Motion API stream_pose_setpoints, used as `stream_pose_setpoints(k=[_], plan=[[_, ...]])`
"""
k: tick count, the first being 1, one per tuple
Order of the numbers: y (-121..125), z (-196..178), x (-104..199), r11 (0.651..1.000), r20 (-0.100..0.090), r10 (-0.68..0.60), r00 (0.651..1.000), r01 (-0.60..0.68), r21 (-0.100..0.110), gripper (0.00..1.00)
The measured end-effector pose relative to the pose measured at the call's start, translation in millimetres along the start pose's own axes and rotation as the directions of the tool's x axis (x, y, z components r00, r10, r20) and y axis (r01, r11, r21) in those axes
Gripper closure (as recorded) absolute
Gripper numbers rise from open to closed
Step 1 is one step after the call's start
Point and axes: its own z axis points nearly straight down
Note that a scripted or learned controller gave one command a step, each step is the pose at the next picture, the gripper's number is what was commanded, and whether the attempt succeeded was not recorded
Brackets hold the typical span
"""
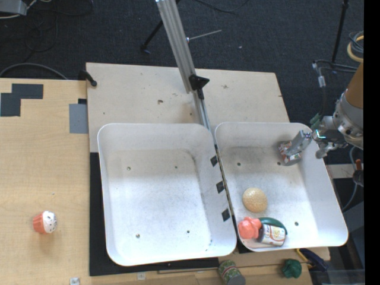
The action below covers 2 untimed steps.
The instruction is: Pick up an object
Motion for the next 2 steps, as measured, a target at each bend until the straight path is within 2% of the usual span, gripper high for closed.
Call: stream_pose_setpoints(k=[1,2], plan=[[0.1,-0.1,-0.1,1.000,0.000,0.001,1.000,-0.001,0.000,0.00],[3.0,44.1,3.6,1.000,-0.001,0.001,1.000,-0.001,0.004,0.00]])
